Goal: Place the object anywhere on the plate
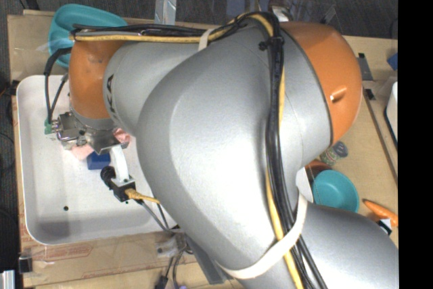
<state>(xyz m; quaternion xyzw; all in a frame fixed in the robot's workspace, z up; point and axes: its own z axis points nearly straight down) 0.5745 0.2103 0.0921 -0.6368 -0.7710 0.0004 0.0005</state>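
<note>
Grey arm (223, 145) across centre and right of frame, orange band (91, 81) at upper left above the wrist. Black and yellow cables (274, 112) strapped along the arm's length. Claw (101, 149) low over the left white bin (40, 213), at left of frame; state of claw impossible to tell, hidden under the wrist. Small pink piece (123, 138) and blue block (99, 160) just beneath the wrist, close beside each other; contact with claw not discernible. Teal object (78, 17) at upper left, past the bin's far rim. Teal bowl (336, 189) at lower right, orange item (382, 208) near it. Wooden bench (375, 139) visible at right edge.
</note>
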